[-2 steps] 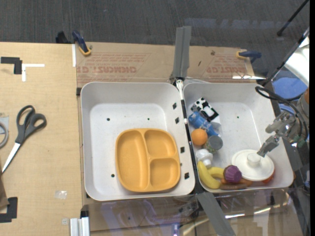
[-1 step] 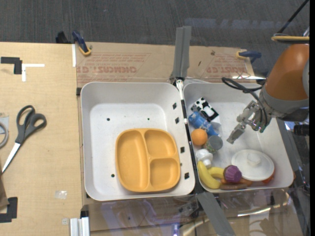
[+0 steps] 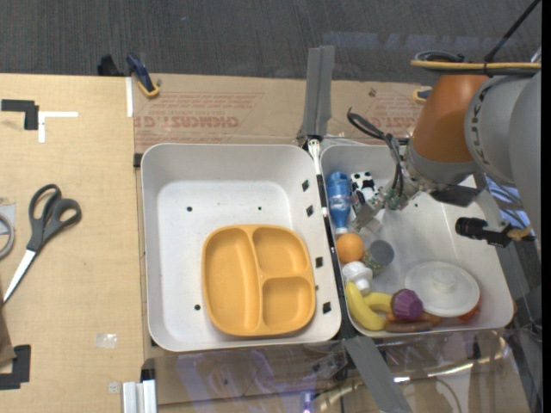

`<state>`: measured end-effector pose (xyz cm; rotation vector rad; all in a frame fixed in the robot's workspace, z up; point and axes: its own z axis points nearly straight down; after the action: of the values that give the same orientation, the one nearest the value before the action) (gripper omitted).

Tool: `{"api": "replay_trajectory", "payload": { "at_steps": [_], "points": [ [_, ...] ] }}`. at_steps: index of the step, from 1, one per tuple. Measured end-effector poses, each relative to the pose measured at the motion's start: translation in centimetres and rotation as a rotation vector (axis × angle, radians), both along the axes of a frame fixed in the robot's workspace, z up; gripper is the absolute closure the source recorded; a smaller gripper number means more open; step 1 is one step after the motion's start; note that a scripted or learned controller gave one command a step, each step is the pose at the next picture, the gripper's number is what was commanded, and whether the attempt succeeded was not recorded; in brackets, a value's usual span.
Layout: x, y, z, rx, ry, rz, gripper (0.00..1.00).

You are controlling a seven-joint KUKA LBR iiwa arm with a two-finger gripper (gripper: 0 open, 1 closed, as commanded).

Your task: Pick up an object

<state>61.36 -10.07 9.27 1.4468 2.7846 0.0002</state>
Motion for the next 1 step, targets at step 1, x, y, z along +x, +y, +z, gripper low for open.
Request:
{"api": "replay_trajectory", "payload": {
  "at_steps": [1],
  "points": [
    [1.87,0.07,0.06,-0.001,0.000,-0.045,0.00]
  ]
}}
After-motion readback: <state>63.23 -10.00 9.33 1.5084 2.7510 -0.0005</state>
